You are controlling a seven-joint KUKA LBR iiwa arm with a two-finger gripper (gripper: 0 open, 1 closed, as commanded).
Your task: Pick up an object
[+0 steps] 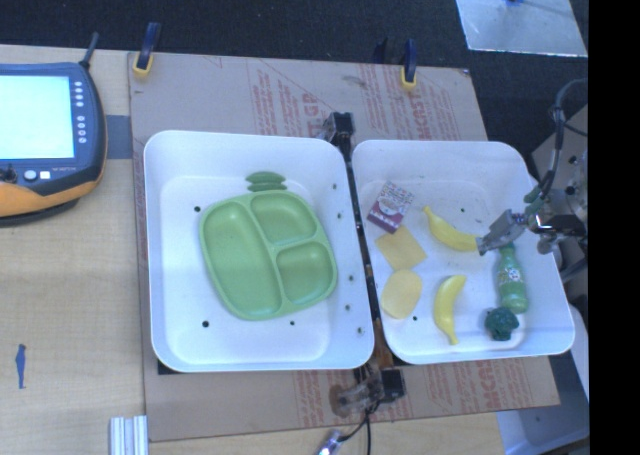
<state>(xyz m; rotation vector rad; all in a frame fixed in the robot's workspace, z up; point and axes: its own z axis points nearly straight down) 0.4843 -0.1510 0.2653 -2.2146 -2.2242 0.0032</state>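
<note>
The right bin [470, 165] holds several small items. A purple-and-white snack packet [389, 207] lies at its upper left. One yellow banana [449, 233] lies mid-bin and a second banana [447, 307] lies below it. A yellow cheese slice [402, 250] and a pale yellow round piece [402, 293] sit at the left. A green bottle [511, 281] lies along the right side with a broccoli floret [501, 322] below it. My gripper [494, 237] reaches in from the right, low over the bin, just right of the upper banana and above the bottle's top. I see nothing held in it.
The left bin [170, 273] holds a green divided plate [268, 254]. An orange-and-grey teach pendant [45, 133] lies on the bench at the far left. Clamps [408, 61] hold the cardboard sheet at the back edge. Cables and the arm's wrist [560, 213] crowd the right rim.
</note>
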